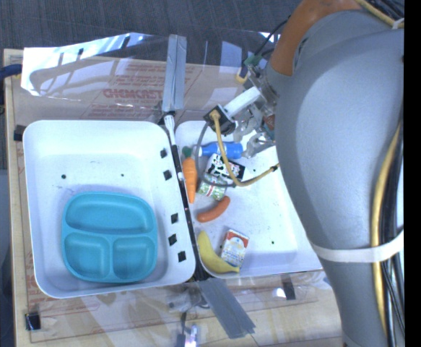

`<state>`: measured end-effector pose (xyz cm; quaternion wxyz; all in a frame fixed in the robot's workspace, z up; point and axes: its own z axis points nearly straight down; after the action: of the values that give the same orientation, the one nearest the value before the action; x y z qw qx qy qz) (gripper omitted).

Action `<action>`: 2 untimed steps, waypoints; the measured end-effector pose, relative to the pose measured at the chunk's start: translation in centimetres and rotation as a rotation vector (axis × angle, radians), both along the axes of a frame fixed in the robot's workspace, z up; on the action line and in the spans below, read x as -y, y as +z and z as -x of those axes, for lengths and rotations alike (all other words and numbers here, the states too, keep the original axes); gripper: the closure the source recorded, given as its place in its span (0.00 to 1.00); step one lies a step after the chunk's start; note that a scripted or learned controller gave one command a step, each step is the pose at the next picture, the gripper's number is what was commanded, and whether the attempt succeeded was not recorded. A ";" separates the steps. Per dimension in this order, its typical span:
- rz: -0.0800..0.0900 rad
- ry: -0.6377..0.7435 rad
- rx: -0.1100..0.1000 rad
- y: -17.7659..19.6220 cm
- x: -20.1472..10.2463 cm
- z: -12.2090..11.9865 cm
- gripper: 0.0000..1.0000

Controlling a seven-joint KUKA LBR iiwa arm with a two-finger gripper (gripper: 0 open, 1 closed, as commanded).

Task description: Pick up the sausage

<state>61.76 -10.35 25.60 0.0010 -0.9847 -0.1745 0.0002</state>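
From the overhead camera view, two white bins are sitting side by side on the bench. The left bin point(44, 165) is holding one item, a blue divided tray point(110, 237) with three compartments, lying flat toward the near side. The right bin point(286, 230) is carrying the rest. One sausage point(214, 209), reddish-orange, is lying on the bin floor near the middle, tilted, just below a small green-labelled can point(211, 189). One carrot point(189, 176) is lying along the divider side, just left of the can. One banana point(214, 255) is curving along the near left corner, and one small carton point(234, 246) is resting just beside it, to its right. One blue bottle-like item point(221, 150) is lying at the far side, partly hidden, with a black-and-white patterned piece point(222, 168) just below it.

The grey arm is reaching in from the right, and the gripper point(250, 132) is hanging over the far part of the right bin, apart from the sausage. Whether it is wide or narrow I cannot tell.
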 end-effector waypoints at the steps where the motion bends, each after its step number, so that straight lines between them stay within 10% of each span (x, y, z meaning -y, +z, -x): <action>1: -0.003 -0.140 0.006 -13.0 0.6 1.8 1.00; 2: 0.005 -0.104 0.050 -14.0 8.5 4.8 1.00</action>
<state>56.99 -18.89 11.61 -0.0057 -0.9921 -0.1228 -0.0239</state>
